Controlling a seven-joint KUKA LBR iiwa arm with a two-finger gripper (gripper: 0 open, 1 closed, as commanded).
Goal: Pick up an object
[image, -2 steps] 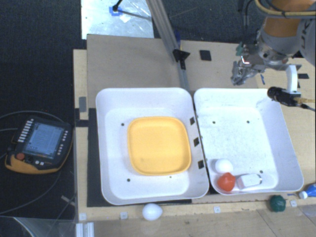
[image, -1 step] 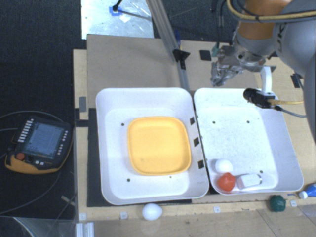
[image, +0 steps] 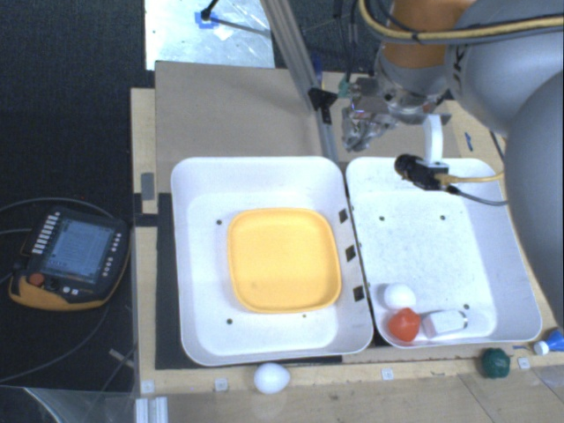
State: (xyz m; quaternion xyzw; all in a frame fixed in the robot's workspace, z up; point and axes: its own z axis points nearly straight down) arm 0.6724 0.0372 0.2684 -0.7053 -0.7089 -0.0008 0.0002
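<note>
Three small things huddled at the right bin's (image: 493,263) 7 o'clock corner: white ball (image: 398,295), red ball (image: 404,325) just below and touching it, white block (image: 445,323) beside the red ball toward 3 o'clock. Nothing between the fingers. Gripper (image: 363,134) well away from that cluster, at 12 o'clock, hanging over the far edge where both bins meet, tips pointed down; too small and cluttered to tell whether spread or pressed together. Above it, orange band (image: 427,11) and grey arm (image: 515,69) sweeping in from 2 o'clock, bulking over the right bin's far corner. Black fitting (image: 421,171) with a yellow cable below the wrist. Left bin (image: 198,263) holding a yellow plate (image: 284,258) at its centre. On the bench, white egg (image: 271,377) just outside the left bin at 6 o'clock, green ball (image: 494,362) beyond the right bin at 5 o'clock. Pendant (image: 69,256) far off at 9 o'clock.
</note>
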